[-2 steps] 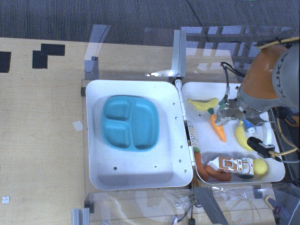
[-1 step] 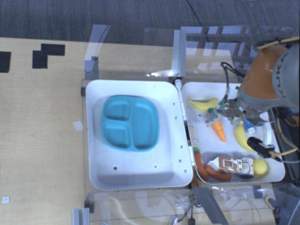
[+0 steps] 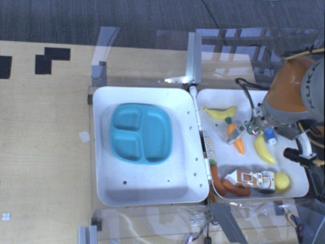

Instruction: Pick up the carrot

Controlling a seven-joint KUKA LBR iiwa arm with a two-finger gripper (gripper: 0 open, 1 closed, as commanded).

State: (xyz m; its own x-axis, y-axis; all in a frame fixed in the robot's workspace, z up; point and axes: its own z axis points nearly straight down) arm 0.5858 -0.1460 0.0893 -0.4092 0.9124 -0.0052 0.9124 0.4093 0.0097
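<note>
From the overhead camera view, the pale wooden tabletop (image 3: 45,151) carried two shallow white bins set side by side. The left bin (image 3: 147,192) held a blue divided plate (image 3: 141,132) with three compartments, lying flat near the bin's middle. The right bin (image 3: 216,151) held all the food items. The carrot (image 3: 239,146), a small orange piece, lay near the centre of that bin, its long axis running roughly up and down the view with a slight slant, the narrow tip pointing toward the view's lower edge. A second small orange piece with a green end (image 3: 231,129) sat just above and to the left of it, too small to tell apart clearly. A yellow banana (image 3: 220,113) lay across the far part of the bin, and another banana (image 3: 264,149) lay just to the right of the carrot, beside a small blue item (image 3: 269,135). Along the near wall lay a reddish-brown sausage (image 3: 226,184), a white carton with an orange print (image 3: 251,179) and a yellow lemon (image 3: 282,181). The grey arm with its orange band (image 3: 287,93) reached in from the right, and the pincer (image 3: 252,126) hung just above and to the right of the carrot, close to it; whether it was clenched or released could not be told, and no item was visibly between its tips.
</note>
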